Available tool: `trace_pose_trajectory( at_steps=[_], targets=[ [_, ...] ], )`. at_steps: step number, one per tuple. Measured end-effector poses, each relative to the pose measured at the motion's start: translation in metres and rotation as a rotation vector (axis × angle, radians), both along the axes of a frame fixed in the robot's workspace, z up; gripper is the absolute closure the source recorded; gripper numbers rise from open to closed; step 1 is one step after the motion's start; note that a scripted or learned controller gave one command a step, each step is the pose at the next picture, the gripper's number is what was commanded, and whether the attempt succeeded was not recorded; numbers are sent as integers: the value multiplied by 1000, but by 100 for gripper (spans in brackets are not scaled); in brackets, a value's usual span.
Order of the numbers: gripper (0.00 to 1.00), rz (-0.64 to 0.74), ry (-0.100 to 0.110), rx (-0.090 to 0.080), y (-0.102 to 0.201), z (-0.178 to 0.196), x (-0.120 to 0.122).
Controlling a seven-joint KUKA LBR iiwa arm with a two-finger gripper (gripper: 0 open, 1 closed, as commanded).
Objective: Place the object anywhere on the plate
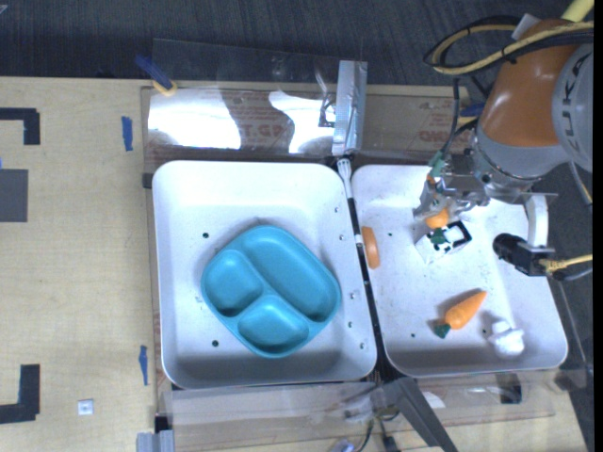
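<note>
Gripper (439, 217) hangs over right bin (537, 347), upper middle; finger state can't be told, an orange item (436, 220) sits at its tip. Toy carrot (460, 311) lies lower in that bin, white object (507, 338) just beside. Blue divided plate (270, 289) in left bin (179, 252).

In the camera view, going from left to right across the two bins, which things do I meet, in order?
Blue plate → small orange piece by the divider → carrot → small white object.
</note>
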State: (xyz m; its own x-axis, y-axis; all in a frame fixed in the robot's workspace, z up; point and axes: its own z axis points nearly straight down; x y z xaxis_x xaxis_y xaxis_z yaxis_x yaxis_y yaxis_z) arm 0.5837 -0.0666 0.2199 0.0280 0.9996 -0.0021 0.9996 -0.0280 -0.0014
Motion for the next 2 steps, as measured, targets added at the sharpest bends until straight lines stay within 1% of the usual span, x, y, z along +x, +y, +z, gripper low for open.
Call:
trace_pose_trajectory(
  at_steps=[1,2],
  targets=[
    [100,-47,-2,5,120,15,-9],
    [0,-52,-1,2,117,15,-9]
  ],
)
